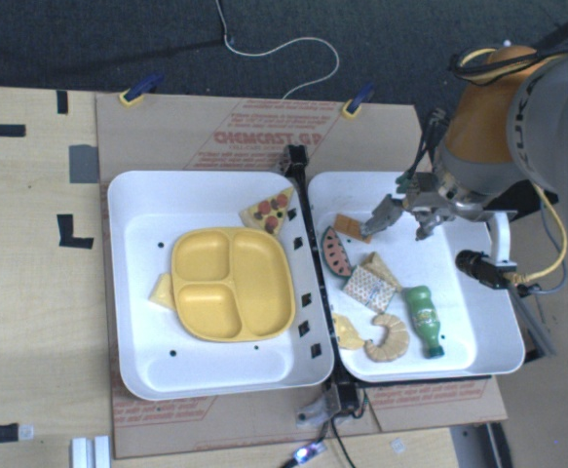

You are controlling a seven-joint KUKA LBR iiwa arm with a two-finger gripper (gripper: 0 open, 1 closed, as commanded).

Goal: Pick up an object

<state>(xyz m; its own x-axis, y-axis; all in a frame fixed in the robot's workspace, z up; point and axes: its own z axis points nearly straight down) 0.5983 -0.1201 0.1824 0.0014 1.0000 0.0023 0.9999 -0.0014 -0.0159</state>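
We note two white bins side by side: the left bin [132, 261] holds a yellow divided plate [233, 283] that fills most of its floor, with a pizza slice [269, 211] near the top right corner and a yellow wedge [161, 289] touching the plate's left edge. The right bin [488, 349] has bare floor along its upper and right side; its toys crowd the left and lower part. The claw [406, 218] hangs over the upper middle of the right bin, fingers spread apart and nothing between them. A brown block [348, 227] lies just left of the left fingertip. Below it we see a watermelon slice [336, 252] by the dividing wall, a checkered block [366, 286], a green bottle [424, 321], and a croissant [391, 337] near the bottom edge.
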